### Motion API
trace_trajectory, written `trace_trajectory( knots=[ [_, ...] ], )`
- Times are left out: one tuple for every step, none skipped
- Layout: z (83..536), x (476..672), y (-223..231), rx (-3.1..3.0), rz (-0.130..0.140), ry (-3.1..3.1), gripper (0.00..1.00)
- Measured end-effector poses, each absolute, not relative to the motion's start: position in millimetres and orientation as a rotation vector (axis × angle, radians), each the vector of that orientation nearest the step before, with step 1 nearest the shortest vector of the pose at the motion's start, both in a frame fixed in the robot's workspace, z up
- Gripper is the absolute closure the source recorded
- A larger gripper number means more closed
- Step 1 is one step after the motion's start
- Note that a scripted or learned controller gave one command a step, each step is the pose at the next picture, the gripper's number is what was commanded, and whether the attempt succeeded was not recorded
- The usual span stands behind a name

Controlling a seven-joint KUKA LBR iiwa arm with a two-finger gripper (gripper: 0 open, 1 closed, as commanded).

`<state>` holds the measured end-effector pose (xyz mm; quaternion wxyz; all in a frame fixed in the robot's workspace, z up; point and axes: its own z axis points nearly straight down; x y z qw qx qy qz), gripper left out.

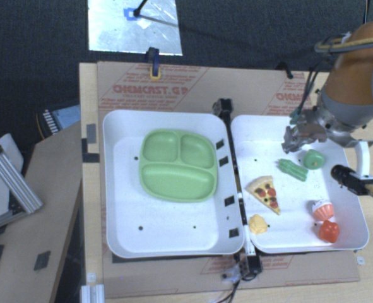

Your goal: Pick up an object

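Camera view has the end effector low in the right bin, at 10 o'clock of the green toy; whether it is open or closed I cannot tell. Descending off-centre could nudge that toy away, I'd guess. Its long axis runs from 10 to 4 o'clock.

Right bin: you are finding open floor along its left and far side. Pizza slice, green piece, cupcake and tomato are crowding the middle and near-right corner.
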<state>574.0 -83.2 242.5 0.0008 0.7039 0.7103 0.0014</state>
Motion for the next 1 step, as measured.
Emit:
trace_trajectory(
  knots=[
    [246.7, 585.5, -26.4, 2.209, 0.006, 2.233, 1.0]
  ],
)
